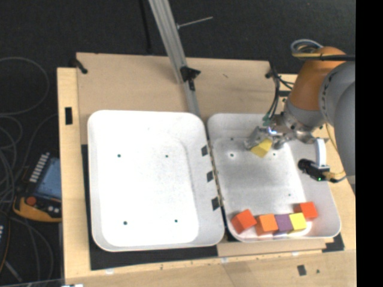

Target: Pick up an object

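Now yellow block (261, 150) between pincer (263, 139) fingertips.

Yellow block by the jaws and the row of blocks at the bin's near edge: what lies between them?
Only bare bin floor separates the yellow block from the block row, seen in the camera view.

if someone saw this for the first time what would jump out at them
Probably the grey arm with its orange band reaching in from the right, its gripper low over the far part of the right bin with a small yellow block right at its tip. Next, the bright row of blocks along that bin's near edge: orange, orange, purple, yellow and another orange.
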Available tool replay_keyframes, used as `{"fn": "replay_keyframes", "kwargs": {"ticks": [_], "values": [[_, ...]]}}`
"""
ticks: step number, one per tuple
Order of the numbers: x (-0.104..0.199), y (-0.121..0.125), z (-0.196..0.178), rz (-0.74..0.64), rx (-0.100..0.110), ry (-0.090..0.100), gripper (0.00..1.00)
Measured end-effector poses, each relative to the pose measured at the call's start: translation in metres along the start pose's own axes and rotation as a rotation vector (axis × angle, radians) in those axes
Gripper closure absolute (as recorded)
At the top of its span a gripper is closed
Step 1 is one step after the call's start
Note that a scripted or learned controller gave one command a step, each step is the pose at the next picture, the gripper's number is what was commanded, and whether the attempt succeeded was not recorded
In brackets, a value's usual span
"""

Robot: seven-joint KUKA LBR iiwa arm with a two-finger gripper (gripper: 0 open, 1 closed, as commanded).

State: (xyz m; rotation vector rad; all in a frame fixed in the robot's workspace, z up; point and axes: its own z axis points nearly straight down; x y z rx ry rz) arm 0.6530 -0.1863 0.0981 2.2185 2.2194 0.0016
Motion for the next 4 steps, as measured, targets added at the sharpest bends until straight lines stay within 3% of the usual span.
{"fn": "replay_keyframes", "kwargs": {"ticks": [1,2,3,4], "values": [[-0.001,0.001,-0.012,0.0,-0.003,-0.001,1.0],[0.081,-0.003,-0.004,-0.007,-0.008,-0.001,1.0],[0.172,0.005,-0.105,-0.009,-0.006,0.004,1.0],[0.257,-0.003,-0.141,-0.01,-0.001,0.005,1.0]]}}
